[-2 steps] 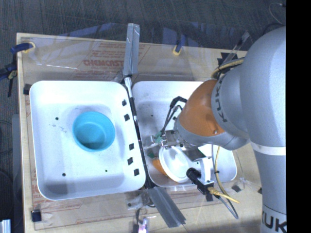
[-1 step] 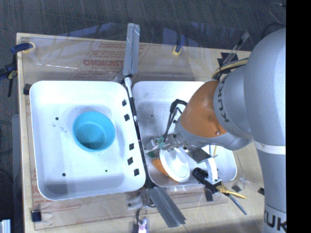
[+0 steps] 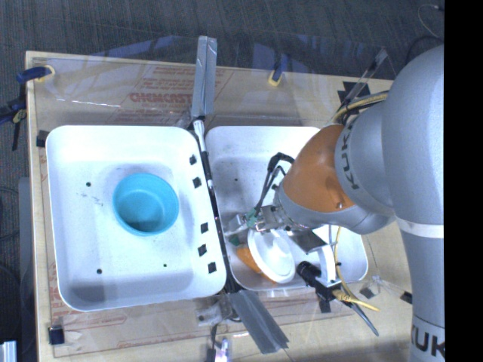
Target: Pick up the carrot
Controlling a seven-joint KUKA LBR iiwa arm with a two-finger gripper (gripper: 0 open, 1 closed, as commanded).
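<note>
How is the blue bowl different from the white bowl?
The round blue bowl sits alone and upright in the left white bin, its inside in full view. The round white bowl is in the right white bin, tipped on its side, under the arm's wrist, with an orange thing against it. Both are round bowls.

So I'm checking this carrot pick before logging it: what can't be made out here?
- Gripper: fingers hidden under the wrist; open or shut unclear.
- Carrot: an orange sliver shows, the rest covered by the white cup.
- Right bin: floor largely blocked by the arm.
</note>
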